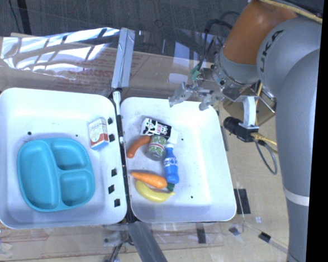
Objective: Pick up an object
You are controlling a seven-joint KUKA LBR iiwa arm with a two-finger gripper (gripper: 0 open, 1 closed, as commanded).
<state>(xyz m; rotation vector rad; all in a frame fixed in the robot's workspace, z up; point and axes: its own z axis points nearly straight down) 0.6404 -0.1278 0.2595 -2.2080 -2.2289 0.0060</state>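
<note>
Objects clustering in right bin (pixel 219 176), mid-left: carrot (pixel 149 180) touching banana (pixel 153 193), blue bottle (pixel 171 166) beside; pincer (pixel 193 97) hovering spread and carrying nothing over far rim; favouring the bottle, descending centred, fingers straddling its narrow width.

Bench (pixel 250 178), two white bins: left bin (pixel 6 144), right bin (pixel 215 165)

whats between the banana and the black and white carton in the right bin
In the camera view, going up from the banana: the orange carrot, then the blue bottle and the green-lidded jar, which sits just under the carton.
</note>
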